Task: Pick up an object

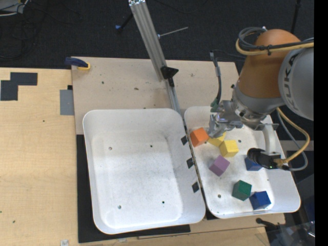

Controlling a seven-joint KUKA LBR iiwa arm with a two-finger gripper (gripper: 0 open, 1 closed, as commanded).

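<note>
The right white bin [287,201] holds several small blocks. An orange block [199,136] lies by its left wall. A yellow block [229,147] sits near the middle, with another yellow piece [216,141] just left of it. Further forward are a purple block [219,165], a green block [241,189] and a blue block [260,199]. A second blue block [252,163] lies partly behind a black cable end. My gripper [217,128] hangs low over the bin's back left part, right above the smaller yellow piece and beside the orange block. The wrist hides what lies beneath it.
The left white bin [102,137] stands next to the right one. A slanted aluminium bar [151,40] rises behind the bins. A black cable end [260,158] and yellow hoses hang from the arm over the right bin's right side.
</note>
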